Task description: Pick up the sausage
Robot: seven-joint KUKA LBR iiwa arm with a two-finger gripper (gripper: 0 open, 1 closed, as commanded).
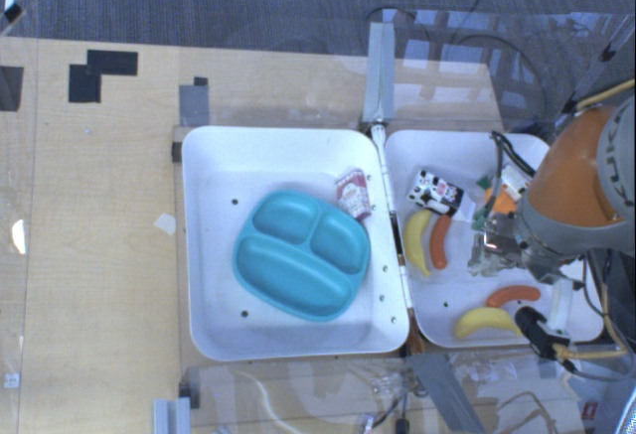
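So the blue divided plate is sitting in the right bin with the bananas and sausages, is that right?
Not quite. The camera view shows the blue divided plate in the left bin. The bananas and sausages lie in the right bin, as you said.

End effector (489, 255) beside sausage (439, 242).

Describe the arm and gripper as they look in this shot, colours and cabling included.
The arm comes in from the right as a bulky rounded body with a broad orange band, grey below it toward the wrist. The gripper is small, metallic and grey, with fine detail blurred. Thin dark cables run along the wrist near it.
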